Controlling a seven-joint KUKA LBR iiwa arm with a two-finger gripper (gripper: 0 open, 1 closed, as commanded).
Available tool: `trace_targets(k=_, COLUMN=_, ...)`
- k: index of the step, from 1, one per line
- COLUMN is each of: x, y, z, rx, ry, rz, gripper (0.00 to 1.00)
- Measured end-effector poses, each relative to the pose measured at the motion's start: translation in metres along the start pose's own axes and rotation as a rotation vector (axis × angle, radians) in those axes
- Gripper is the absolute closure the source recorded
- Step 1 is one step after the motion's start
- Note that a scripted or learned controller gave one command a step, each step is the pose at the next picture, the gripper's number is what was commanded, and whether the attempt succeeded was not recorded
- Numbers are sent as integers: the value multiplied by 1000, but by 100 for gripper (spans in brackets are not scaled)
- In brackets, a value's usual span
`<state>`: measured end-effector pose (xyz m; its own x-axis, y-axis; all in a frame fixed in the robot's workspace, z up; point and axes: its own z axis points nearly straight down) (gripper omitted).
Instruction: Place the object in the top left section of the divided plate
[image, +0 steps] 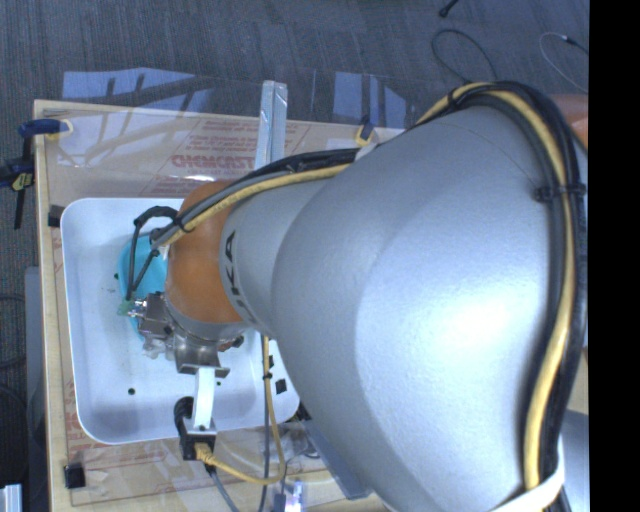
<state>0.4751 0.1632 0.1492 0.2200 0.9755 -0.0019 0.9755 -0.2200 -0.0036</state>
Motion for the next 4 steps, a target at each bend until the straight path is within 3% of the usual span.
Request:
trace_targets(k=1, x=-6, y=33, z=44, rx=-17, ry=9, rz=-1, gripper=0)
trace_targets(k=2, x=-105, y=57, z=-46, rx=-1, ry=1, rz=-38, gripper=0)
trace_targets(k=3, x=-104, y=58, z=-55, rx=3, ry=1, rz=-44, gripper=100)
trace_targets(k=4, x=-47, y=116, z=-95, rx=-2, ry=1, rz=-445, gripper=100)
